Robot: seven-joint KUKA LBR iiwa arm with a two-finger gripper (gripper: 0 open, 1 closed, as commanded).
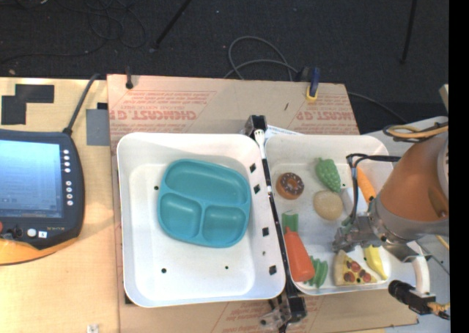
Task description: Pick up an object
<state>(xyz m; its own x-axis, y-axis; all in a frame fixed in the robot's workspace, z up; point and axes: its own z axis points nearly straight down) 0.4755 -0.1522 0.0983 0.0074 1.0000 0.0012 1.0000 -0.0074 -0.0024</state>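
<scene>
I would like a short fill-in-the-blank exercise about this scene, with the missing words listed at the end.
1. The teal tray lies in the ____ bin.
2. The toy food, such as the carrot and the doughnut, lies in the ____ bin.
3. The gripper is over the right bin, just above the ____ slice.
4. The teal tray has ____ compartments.

Missing words: left; right; pizza; three
</scene>
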